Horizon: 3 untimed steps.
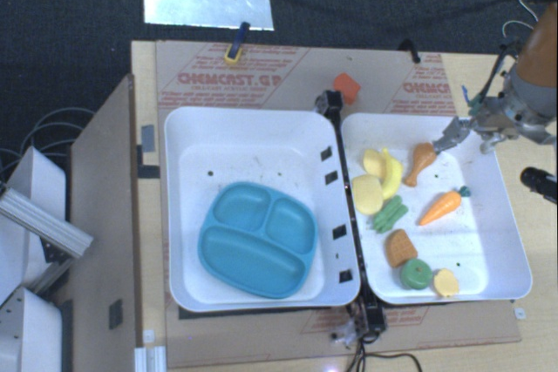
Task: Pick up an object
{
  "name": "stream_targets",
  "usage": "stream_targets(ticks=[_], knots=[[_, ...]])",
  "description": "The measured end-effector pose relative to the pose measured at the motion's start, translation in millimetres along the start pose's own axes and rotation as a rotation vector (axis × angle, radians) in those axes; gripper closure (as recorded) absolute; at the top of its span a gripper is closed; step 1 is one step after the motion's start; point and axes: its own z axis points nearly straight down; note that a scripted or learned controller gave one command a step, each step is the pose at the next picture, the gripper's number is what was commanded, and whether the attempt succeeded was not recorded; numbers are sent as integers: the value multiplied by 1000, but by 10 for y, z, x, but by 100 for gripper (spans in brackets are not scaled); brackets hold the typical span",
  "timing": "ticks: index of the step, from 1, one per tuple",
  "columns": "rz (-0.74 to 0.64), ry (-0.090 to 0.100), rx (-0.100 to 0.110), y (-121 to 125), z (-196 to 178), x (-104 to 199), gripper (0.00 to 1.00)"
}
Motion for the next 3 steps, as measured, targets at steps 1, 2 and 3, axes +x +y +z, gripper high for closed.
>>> stream_targets(ticks=[1, 2, 3], knots=[[-3, 1, 5, 399, 1252, -57, 0], [-5, -2, -3, 422, 1061, -69, 100], [-6, 0, -7, 434, 387, 455, 100]])
